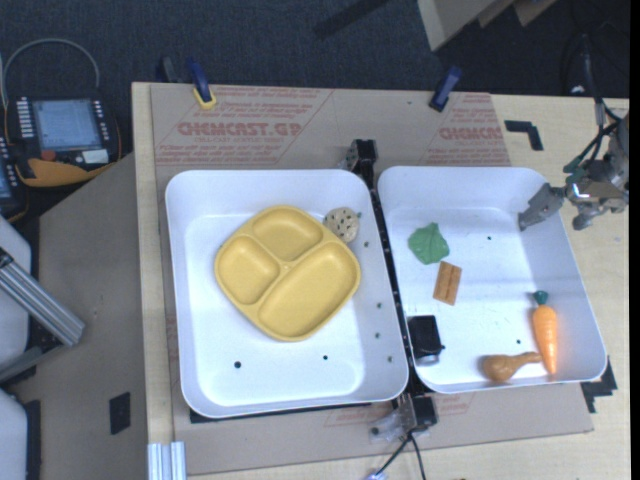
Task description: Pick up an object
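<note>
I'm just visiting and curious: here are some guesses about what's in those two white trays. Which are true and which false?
1. The yellow divided plate lies in the left bin. True.
2. The carrot sits on that plate. False: it lies in the right bin, near its right wall.
3. The claw holds the green leaf. False: the leaf lies apart from it on the bin floor.
4. A cookie rests at the plate's upper right edge. True.

Yellow divided plate (288,271) in left bin (190,298); carrot (545,336), green leaf (429,243) in right bin (500,193).
</note>
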{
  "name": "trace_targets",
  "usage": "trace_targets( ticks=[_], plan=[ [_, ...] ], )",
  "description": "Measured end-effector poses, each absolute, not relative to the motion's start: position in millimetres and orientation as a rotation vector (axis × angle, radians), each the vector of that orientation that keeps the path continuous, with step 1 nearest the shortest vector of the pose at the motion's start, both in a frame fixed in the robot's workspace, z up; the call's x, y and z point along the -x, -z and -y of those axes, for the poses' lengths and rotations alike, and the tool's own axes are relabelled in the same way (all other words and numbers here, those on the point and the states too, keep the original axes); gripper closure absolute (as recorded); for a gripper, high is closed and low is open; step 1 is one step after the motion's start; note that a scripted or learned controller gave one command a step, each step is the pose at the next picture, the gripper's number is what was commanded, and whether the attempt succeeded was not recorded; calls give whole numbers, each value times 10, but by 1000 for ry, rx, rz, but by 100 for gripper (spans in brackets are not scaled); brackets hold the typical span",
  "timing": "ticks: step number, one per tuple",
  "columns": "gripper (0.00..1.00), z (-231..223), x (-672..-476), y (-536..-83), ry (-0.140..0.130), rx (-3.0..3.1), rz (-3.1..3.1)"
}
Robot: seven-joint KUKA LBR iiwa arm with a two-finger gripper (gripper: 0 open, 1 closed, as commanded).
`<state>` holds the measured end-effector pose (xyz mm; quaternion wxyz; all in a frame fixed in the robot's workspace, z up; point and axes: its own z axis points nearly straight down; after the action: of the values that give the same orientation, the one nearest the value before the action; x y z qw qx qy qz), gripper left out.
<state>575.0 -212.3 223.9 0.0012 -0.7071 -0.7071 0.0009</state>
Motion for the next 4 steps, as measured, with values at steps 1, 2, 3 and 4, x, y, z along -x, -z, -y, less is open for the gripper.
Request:
trace_targets(
  ticks=[1,2,3,4],
  plan=[
    [0,2016,-5763,-1715,-3,2218,2218],
    [0,1980,-5740,-1286,-3,2218,2218],
    [100,1986,-5752,-1416,0,2222,2222],
    [100,1970,-5838,-2022,4,2224,2228]
  ],
)
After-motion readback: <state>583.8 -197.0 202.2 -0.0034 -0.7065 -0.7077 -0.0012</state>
